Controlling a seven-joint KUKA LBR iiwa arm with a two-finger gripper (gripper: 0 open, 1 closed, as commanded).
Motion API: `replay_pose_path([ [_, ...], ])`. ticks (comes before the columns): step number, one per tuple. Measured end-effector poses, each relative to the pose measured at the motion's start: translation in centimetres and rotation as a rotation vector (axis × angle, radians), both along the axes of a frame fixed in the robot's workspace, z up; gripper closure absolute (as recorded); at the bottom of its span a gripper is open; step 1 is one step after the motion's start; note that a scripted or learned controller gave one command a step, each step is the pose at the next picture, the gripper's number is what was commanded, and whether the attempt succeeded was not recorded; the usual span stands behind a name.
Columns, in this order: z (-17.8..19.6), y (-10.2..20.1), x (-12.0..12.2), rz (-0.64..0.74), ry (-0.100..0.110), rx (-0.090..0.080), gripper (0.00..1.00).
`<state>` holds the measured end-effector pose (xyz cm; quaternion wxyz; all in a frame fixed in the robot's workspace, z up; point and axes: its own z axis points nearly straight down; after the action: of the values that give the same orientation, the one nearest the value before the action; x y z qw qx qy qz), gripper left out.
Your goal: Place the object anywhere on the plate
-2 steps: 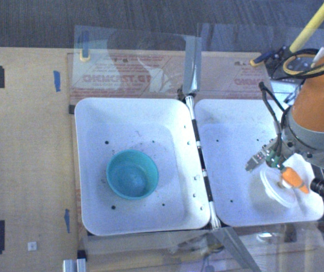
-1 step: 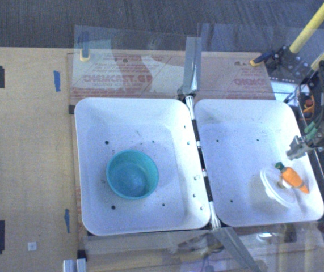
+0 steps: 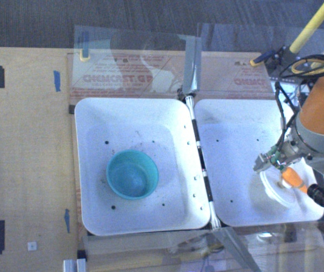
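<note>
Red "CHEMCAST GP" print, faint, on clear panel [image 3: 129,67] behind left bin [image 3: 88,129]; repeat at right illegible.

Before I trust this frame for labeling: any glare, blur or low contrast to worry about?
Camera view: reflections streak the clear panel behind the bins; the white plate barely separates from the white right bin; the gripper looks soft; the teal bowl is crisp.

A robotics lab: taped plywood bench [image 3: 25,169], twin white bins [image 3: 93,118].

Smooth matt teal plastic bowl [image 3: 131,174]; glossy white bins [image 3: 93,123]; wooden bench [image 3: 25,152].
</note>
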<state>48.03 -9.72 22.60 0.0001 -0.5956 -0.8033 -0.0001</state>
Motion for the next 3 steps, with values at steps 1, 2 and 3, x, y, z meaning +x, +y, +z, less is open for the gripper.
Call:
replay_pose_path([
  [1, -2.7, 0.9, -0.1, -0.052, 0.001, 0.0, 1.0],
  [2, -1.8, -3.4, 3.4, -0.397, -0.002, -0.002, 1.0],
  [3, 2.2, -6.9, 0.5, -0.654, -0.001, -0.002, 1.0],
])
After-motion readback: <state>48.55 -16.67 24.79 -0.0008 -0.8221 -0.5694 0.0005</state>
